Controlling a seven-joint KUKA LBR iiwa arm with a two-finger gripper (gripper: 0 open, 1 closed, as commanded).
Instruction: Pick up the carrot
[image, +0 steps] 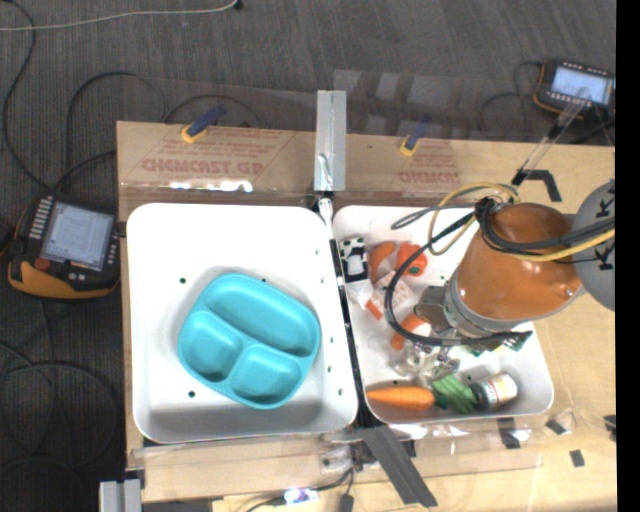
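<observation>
Right now I am hovering the jaws (425, 352) just above the carrot (401, 398), which is lying along the near wall of the right bin (540, 385); cannot tell whether they are parted, since the wrist is blocking them.

Two white bins (150, 330), one blue divided tray (250, 338), one carrot (400, 398), one bottle (478, 391)
</observation>
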